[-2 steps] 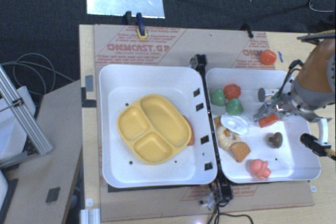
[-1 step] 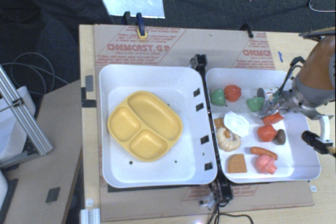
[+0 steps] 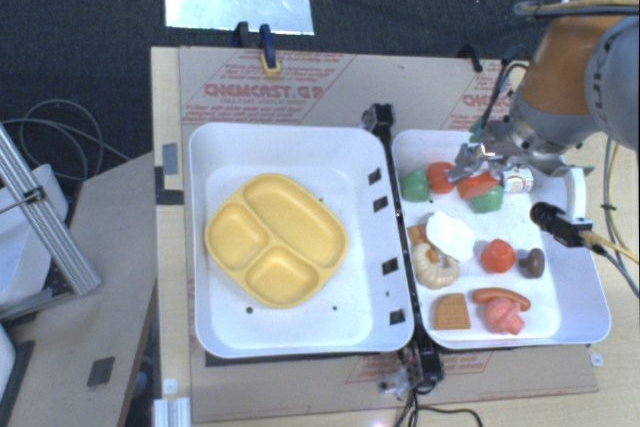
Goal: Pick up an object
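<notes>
**Robot arm reaching into a bin of toy food**

A grey arm with an orange band is reaching in from the right, and its gripper (image 3: 478, 163) is hanging low over the back of the right bin (image 3: 590, 310). Whether it is open, closed or gripping cannot be told, since the metal tip is blurring into the toys beneath it. The step in hand appears to be the descent onto a target. The likeliest target is a red-and-green toy vegetable (image 3: 482, 192), lying directly under the tip, with a red tomato (image 3: 440, 177) and a green piece (image 3: 414, 184) just beside it. Next, the arm probably needs a clean close and a straight lift. The left bin (image 3: 215, 315) is holding a yellow divided tray (image 3: 275, 238).
</notes>
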